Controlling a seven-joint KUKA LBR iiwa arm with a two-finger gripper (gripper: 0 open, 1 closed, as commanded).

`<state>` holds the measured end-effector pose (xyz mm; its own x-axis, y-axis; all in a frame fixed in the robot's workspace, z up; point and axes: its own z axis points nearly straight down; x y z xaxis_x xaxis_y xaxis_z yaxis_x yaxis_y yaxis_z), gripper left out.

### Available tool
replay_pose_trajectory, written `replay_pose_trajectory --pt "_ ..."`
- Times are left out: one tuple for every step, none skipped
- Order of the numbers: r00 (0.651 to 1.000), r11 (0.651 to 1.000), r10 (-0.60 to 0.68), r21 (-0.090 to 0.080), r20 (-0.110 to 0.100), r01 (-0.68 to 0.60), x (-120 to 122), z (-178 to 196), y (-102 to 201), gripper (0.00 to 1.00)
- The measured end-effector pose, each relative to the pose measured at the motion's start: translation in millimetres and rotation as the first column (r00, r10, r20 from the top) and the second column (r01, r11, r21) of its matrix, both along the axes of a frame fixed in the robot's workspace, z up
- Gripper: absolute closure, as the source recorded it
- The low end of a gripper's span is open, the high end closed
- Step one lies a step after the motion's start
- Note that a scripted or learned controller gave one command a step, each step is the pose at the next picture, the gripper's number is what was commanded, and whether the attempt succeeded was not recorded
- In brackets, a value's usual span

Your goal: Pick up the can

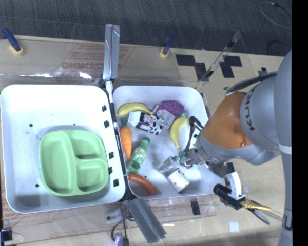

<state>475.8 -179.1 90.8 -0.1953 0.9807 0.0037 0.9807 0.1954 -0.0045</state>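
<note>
Setting: a wooden bench [205, 60] on dark carpet, bearing two shallow white bins side by side; the right bin [195, 94] holds the clutter, the left bin [10, 137] a green divided tray [74, 162].

Arm: the grey arm with its orange band [223, 129] reaches in from the right and hangs low over the right bin's near right corner.

Gripper: the gripper [184, 159] points down into the bin; whether it is apart or together I cannot tell, since the wrist hides it.

Can: what I take for the can [178, 179] is a small white cylinder lying on its side, just below and a little left of the gripper, near the bin's front wall.

Neighbours: a crumpled clear wrapper [165, 164] lies just left of the gripper; a yellow banana [178, 130] just behind it; a green bottle [137, 155] and a carrot [126, 142] farther left; a red sausage-like piece [142, 184] left of the can.

Risk, roll: a can on its side would probably roll away if the gripper comes down off-centre or along its length.

Risk, wrong catch: the wrapper sits close enough that a closing grip might take it instead, or along with the can.

Risk, wall: the front wall and corner leave little room, so a low approach could strike the rim.

Risk, sight: the wrist covers the contact spot, so a miss would be hard to spot.
</note>
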Motion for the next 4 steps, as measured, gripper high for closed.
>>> replay_pose_trajectory --pt "1.0 1.0 0.005 0.001 -0.002 -0.005 0.2 9.4 0.4 1.0" --pt "1.0 1.0 -0.003 -0.002 0.004 0.003 1.3 102.2 -14.4 1.0" --pt "0.997 0.997 0.076 -0.001 0.002 -0.076 0.5 35.4 -30.8 1.0" --pt "0.997 0.997 0.076 -0.002 0.004 -0.076 1.0 36.0 -30.9 0.0"
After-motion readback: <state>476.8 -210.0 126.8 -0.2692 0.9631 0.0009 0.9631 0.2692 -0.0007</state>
